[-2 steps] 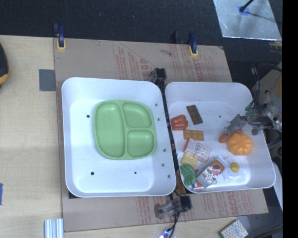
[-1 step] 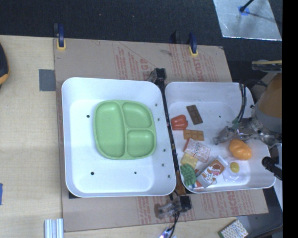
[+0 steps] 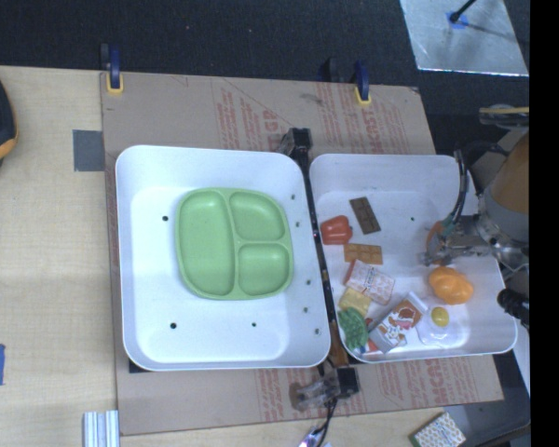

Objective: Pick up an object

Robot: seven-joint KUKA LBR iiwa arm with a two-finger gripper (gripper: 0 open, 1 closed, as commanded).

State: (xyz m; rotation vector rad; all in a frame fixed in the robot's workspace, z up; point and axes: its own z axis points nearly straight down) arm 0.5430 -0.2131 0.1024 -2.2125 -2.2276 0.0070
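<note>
Camera view. A pale wooden bench (image 3: 47, 277) carries a brown cardboard sheet (image 3: 261, 110) held by two blue clamps at its far edge; on the sheet two shallow white bins stand side by side. The left bin (image 3: 144, 250) holds a green divided plate (image 3: 234, 242) at its centre. The right bin (image 3: 401, 170) holds the loose items: a red pepper-like piece (image 3: 335, 230) at 9 o'clock, a dark brown bar (image 3: 364, 214) at 11 o'clock, a tan cracker (image 3: 362, 253) near centre, printed packets (image 3: 371, 283) toward 7 o'clock, a green piece (image 3: 353, 327) at the 7 o'clock corner, a small yellow ball (image 3: 439, 317) at 5 o'clock, and an orange fruit (image 3: 450, 285) at 4 o'clock.

The gripper (image 3: 444, 246) hangs at 3 o'clock in the right bin, just above the orange fruit as seen here. Whether its fingers are apart or together cannot be told, and nothing is visibly between them.

Risks, as judged: the round fruit may roll aside if the fingers close off-centre; the nearby right wall may block one finger; the close-packed packets and ball invite a double or glancing grasp if the aim drifts toward 6 o'clock.
</note>
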